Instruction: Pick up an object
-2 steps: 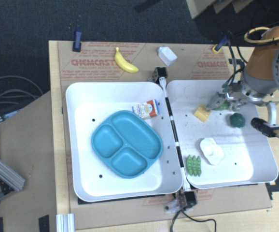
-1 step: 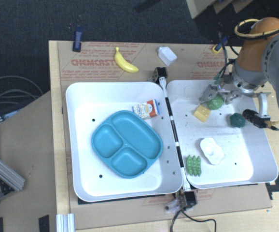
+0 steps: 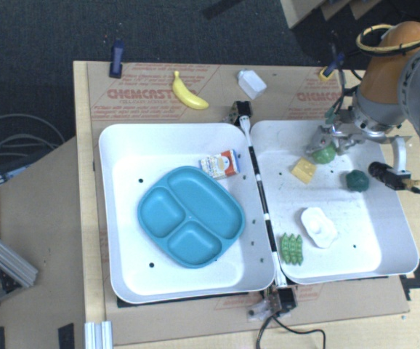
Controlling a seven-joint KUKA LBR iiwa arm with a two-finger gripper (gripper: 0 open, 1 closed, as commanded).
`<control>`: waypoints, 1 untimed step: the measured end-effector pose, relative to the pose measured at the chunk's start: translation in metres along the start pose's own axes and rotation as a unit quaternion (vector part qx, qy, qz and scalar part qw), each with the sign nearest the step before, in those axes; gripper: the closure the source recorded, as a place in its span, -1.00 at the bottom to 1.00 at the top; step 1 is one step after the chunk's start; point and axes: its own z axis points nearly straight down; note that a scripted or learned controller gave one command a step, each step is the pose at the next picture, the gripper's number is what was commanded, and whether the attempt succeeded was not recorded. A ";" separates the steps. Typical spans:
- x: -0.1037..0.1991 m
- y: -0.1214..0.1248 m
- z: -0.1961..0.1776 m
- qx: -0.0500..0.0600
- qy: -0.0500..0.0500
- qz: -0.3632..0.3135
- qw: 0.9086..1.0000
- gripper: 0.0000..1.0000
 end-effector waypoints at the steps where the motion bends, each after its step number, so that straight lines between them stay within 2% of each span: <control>1: 0.058 0.001 -0.072 -0.003 0.001 0.000 1.000 1.00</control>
